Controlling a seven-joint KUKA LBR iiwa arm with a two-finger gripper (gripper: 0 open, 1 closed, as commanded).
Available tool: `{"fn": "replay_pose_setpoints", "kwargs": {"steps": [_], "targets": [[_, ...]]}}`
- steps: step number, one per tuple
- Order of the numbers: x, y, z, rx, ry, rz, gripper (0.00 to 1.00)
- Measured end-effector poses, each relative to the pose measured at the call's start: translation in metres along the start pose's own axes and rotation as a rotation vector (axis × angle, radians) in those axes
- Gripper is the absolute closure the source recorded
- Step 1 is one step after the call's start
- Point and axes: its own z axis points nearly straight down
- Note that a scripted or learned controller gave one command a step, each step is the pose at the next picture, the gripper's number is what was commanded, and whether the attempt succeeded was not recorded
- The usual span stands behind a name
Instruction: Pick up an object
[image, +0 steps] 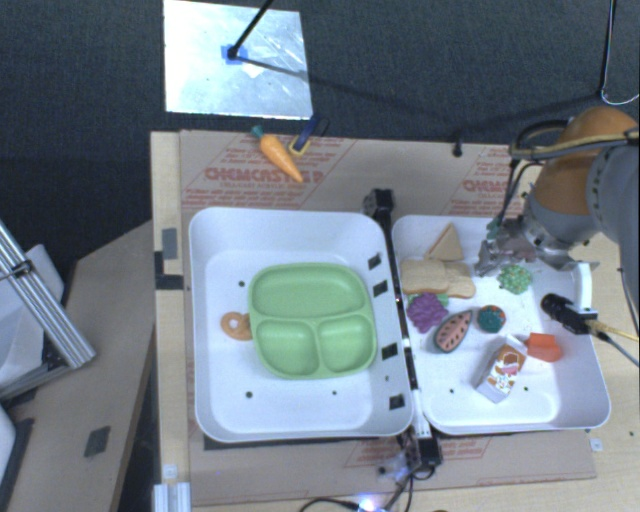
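Note:
The right bin (580, 400) holds several toy foods: a tan bread slice (436, 278), a pale wedge (446, 243), purple grapes (427, 310), a light green leafy piece (516, 277), a teal ball (490, 318), a brown oval slice (453, 331), a small carton (500, 369) and an orange block (544, 347). My gripper (494, 256) hangs low over the bin's far side, between the wedge and the leafy piece. Nothing is visibly held in it.
The left bin (215, 400) holds a green divided plate (310, 319) and a small orange ring (236, 325). A toy carrot (281, 157) lies on the cardboard behind the bins, below a foil sheet (238, 60). The arm's grey body fills the right bin's far right corner.

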Motion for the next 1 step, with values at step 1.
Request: {"fn": "replay_pose_setpoints", "kwargs": {"steps": [1], "targets": [[-0.0064,0.0025,-0.0636,0.003,-0.003,0.001,1.0]]}}
